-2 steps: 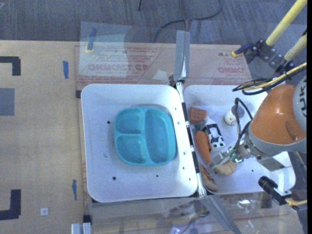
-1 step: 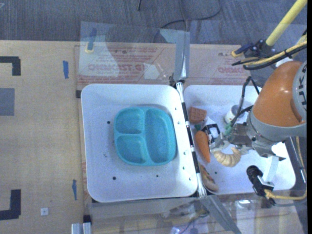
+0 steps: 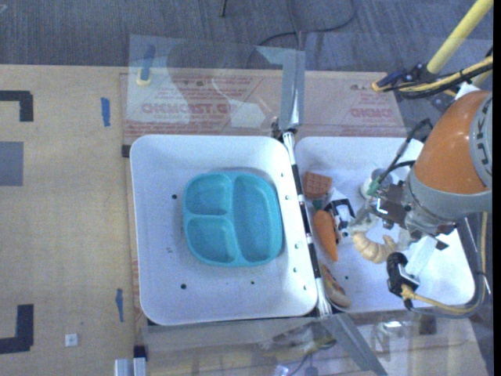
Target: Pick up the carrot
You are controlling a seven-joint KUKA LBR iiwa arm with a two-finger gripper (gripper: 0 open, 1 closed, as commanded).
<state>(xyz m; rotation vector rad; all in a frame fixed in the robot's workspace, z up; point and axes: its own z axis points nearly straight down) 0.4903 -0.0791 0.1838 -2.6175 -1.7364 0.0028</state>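
Note:
The orange carrot (image 3: pixel 326 234) lies lengthwise in the right bin (image 3: pixel 446 288), close to its left wall, with its thick end toward the back. My gripper (image 3: pixel 344 214) reaches in from the right and sits low, just right of the carrot's upper end. The carrot rests on the bin floor. The arm's orange band (image 3: pixel 454 147) hangs over the bin's right half and hides part of the floor.
A tan croissant-like piece (image 3: pixel 374 246) lies right of the carrot, under the wrist. A brown block (image 3: pixel 317 184) sits behind the carrot and a pale flat item (image 3: pixel 338 292) in front. The left bin (image 3: pixel 156 280) bears a blue divided plate (image 3: pixel 233 218).

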